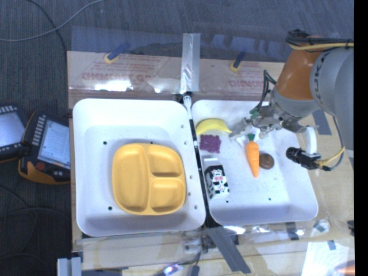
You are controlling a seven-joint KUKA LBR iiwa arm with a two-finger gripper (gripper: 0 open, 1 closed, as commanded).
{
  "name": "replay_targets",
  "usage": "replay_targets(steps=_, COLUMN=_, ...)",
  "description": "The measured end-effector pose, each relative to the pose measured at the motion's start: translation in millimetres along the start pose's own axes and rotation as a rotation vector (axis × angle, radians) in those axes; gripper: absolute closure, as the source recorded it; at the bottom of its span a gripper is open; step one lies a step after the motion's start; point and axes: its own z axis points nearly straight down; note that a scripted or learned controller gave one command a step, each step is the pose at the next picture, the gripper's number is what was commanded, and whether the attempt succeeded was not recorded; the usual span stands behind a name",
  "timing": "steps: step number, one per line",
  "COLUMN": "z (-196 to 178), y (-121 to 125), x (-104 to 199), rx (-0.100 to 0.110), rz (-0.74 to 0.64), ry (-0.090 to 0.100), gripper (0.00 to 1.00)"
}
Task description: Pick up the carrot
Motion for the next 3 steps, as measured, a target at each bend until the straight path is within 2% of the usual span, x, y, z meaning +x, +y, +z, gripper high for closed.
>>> replay_targets(steps=1, z=41.6, y=-25.7, x=-49.7, rx=-0.011, rz=-0.169, ry=-0.004, gripper=0.0)
replay_targets(steps=2, z=30.9, y=-23.3, x=-48.0, rx=-0.017, rz=-0.169, ry=-0.002, gripper=1.0)
replay_targets(steps=3, z=-77.1, y=-29.2, x=-9.8, rx=-0.002, rz=0.117, ry=-0.001, gripper=1.0)
